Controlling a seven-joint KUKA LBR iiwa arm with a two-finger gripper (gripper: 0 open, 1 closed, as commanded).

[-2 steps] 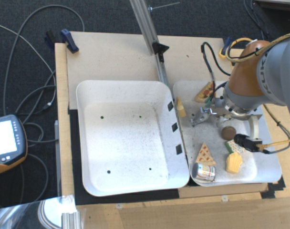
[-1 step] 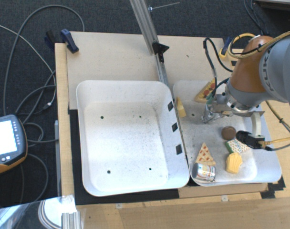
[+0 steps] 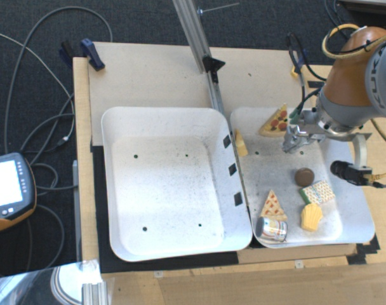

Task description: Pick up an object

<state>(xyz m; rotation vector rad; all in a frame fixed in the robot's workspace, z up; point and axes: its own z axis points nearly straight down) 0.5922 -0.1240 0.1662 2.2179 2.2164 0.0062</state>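
Metal and compact, the pincer (image 3: 294, 140) hangs over the upper part of the right bin (image 3: 352, 230), below the arm's (image 3: 352, 81) grey wrist and orange band. From my seat I cannot tell how far it is open, and I see nothing in its grasp. It sits just beside a pizza slice (image 3: 275, 122), a flat toy wedge with red dots, lying near the bin's top edge.

Lower in the same bin I see a small round brown ball (image 3: 304, 176). Just below it lies a checkered packet (image 3: 319, 192) with a pale, patterned surface, and touching that, a ridged yellow corn cob (image 3: 312, 217). To their left lies a second pizza slice (image 3: 273, 204), another yellow triangle with red spots, its wide end meeting a short shiny can (image 3: 272, 229) lying on its side near the bin's lower edge. A small yellow block (image 3: 241, 144) rests on the divide between the bins.

Both bins are smooth white plastic with rounded corners, speckled with fine dark marks. The left bin (image 3: 117, 132) shows a few dark dots on its floor. A slanted grey metal pole (image 3: 193, 33) crosses the pale wooden bench (image 3: 148, 75) above the bins. A blue clamp (image 3: 91, 53) grips the bench's far left corner, and a handheld controller (image 3: 9, 192) with a lit screen lies on the dark carpet at left among loose cables.
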